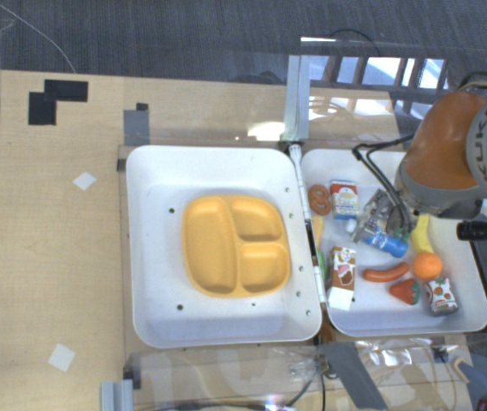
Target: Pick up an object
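The end effector [378,221] is hanging low in the right bin [474,319], right by the blue bottle [386,243], so that's probably its target, though I can't tell how its grip is set, and the yellow tray [233,245] is sitting alone in the left bin [153,229].

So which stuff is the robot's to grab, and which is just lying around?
For the job:
the grey two-finger gripper
the blue plastic bottle
the round orange fruit
the red sausage
the small red-and-white carton

Just lying about:
the yellow divided plastic tray
the left white bin
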